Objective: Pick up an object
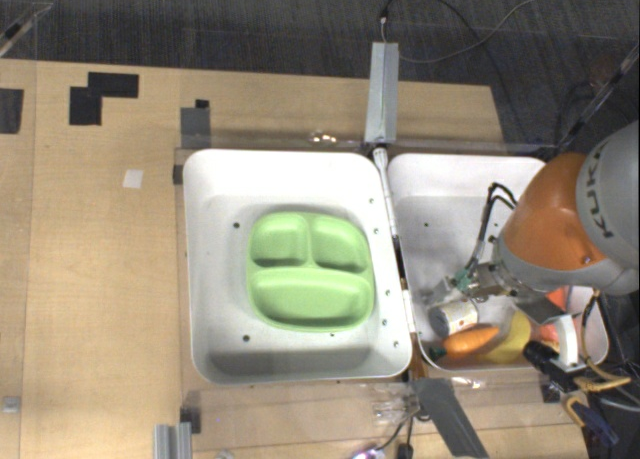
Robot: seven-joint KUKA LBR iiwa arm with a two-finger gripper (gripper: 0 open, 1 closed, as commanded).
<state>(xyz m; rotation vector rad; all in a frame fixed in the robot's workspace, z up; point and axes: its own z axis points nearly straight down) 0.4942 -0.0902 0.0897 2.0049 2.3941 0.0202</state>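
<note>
The grey arm with its orange band [555,212] reaches down into the right bin [440,197]. Its gripper [468,287] sits low in the bin's near half, right above a small white cylinder [452,319]. Just in front of the cylinder lies an orange carrot-like piece [470,341], and a yellow object [515,335] rests beside it toward the right. Nothing shows clearly between the gripper's ends, which are hidden among cables and the wrist.
The left bin [210,247] holds a green three-compartment tray [308,269]. A metal post [383,97] stands at the divider between the bins. Red and white parts [562,319] and cables crowd the bench's right edge.
</note>
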